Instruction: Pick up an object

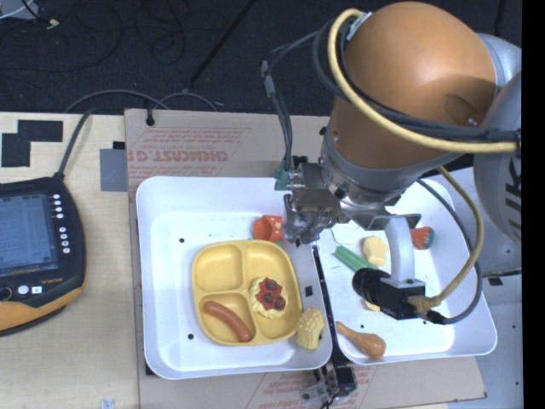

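Gripper (297,227) is down at the back of the left bin (166,254), right by the seam with the right bin (464,335). Can't tell from this angle whether it is open or closed; the wrist and the orange band (409,66) block most of it. Nothing visibly held.

Closest object: small red toy piece (267,227), on the left bin floor just beside the gripper on its left side. Whether they touch, can't tell.

Rest of left bin:
- yellow divided plate (223,267), centre of the bin, just in front of the red piece
- sausage (228,320) in the plate's front compartment, lying diagonally
- pasta heap with red sauce (271,295) in the plate's right compartment
- corn cob (310,328) off the plate, touching its front right corner, near the seam

Right bin:
- green piece (347,256) near the seam, partly hidden
- pale yellow piece (373,249) just beside the green piece
- red strawberry-like piece (422,237) further right, apart from those two
- drumstick (362,340) at the front, lying flat

Both bins sit on cardboard (196,147). Teach pendant (34,245) is on the bench, well apart to the left.
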Controlling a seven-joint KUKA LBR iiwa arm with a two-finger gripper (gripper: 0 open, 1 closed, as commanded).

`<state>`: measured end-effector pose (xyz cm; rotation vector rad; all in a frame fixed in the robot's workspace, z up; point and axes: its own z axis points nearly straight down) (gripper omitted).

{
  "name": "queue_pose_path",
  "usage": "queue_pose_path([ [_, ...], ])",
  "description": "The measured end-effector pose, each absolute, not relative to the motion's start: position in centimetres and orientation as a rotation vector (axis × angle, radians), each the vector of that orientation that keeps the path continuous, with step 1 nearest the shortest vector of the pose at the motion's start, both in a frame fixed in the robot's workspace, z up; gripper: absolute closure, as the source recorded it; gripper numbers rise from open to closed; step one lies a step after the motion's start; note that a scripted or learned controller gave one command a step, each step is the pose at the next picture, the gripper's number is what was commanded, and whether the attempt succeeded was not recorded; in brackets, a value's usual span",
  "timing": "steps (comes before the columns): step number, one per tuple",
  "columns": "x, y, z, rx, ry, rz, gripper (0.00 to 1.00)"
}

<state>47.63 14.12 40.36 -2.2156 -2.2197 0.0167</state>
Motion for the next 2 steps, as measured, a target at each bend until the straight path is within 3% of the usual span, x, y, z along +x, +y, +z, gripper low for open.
queue_pose_path([
  [1, 47.5, 8.0, 35.7, -2.226, -2.212, 0.013, 1.0],
  [2, 47.6, 9.9, 41.8, -2.22, -2.225, -0.003, 1.0],
])
